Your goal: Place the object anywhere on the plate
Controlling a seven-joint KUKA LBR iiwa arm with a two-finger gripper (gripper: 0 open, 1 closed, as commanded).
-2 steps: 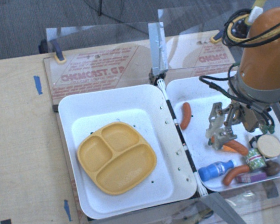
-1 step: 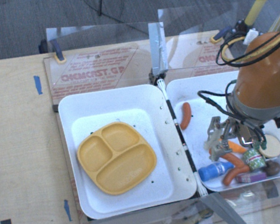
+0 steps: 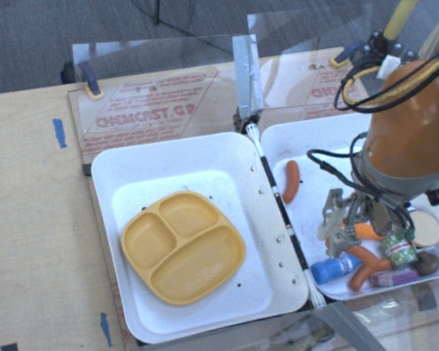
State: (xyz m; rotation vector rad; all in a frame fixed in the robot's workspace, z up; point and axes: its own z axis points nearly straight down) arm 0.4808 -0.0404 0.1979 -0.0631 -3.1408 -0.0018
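Two white bins sit side by side on the bench. The left bin (image 3: 144,323) has a yellow plate (image 3: 183,246) w/ three compartments, lying a bit tilted, nothing on it. The right bin (image 3: 301,145) holds the loose stuff. The arm (image 3: 414,127) comes in from the right, orange band big in view, w/ black and yellow cables looping round the top of it.

The gripper (image 3: 344,221) hangs low over the right bin's lower half, just above the pile. Can't tell if it's clamped or released; the metal parts blur together from here, and I see nothing clearly held.

Objects in the right bin: a hot dog (image 3: 289,181) lies alone near the divider, well apart from the rest. Down by the front edge there's a blue bottle (image 3: 334,268) on its side, two more orange-red sausages (image 3: 368,267) beside it, an orange bit (image 3: 366,231) right by the gripper, a small green-labelled can (image 3: 399,250), a purple piece (image 3: 396,275), something dark brown (image 3: 427,263) and a pale round disc (image 3: 426,229) by the right wall. All of these are in the right bin, none on the plate.
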